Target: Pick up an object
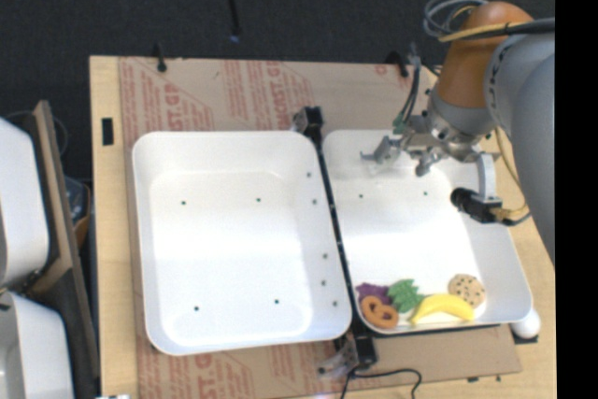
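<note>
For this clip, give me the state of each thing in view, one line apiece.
Gripper: over the far end of the right bin, fingers spread, holding nothing.
Banana: lying flat in the right bin's near corner.
Cookie: flat, beside the banana.
Pretzel: flat, by the near wall.
Green leafy piece: lying between pretzel and banana.
Purple grapes: lying just behind the pretzel.
Right bin: level on the bench.
Left bin: level on the bench.

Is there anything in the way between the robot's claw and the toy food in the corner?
Nothing visible is. The gripper hangs over the far end of the right bin, and bare white floor lies between it and the banana, cookie and pretzel at the near edge.
</note>
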`<state>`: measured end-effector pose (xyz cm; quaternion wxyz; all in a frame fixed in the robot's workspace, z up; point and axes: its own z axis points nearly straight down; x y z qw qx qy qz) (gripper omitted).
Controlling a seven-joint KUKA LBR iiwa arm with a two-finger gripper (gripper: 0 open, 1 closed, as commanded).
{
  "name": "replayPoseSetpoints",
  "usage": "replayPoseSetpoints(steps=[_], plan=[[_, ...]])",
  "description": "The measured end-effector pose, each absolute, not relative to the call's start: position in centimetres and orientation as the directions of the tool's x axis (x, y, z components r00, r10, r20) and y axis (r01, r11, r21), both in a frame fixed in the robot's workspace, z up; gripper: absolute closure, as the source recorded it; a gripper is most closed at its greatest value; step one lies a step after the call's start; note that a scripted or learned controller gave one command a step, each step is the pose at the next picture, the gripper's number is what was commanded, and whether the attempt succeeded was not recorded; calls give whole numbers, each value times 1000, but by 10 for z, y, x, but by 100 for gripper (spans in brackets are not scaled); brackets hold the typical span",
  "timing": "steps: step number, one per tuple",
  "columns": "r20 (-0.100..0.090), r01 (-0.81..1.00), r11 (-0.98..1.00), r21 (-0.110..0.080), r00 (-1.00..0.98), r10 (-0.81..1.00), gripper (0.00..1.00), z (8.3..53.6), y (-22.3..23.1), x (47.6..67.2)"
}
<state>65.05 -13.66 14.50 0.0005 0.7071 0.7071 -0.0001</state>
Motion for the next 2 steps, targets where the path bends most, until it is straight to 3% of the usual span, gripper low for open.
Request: replayPoseSetpoints(steps=[1, 2], plan=[[-2, 1000, -5, 4, 5, 1000, 0, 196, -184, 607], [-1, 1000, 3, 8, -3, 1000, 0, 275, -133, 619]])
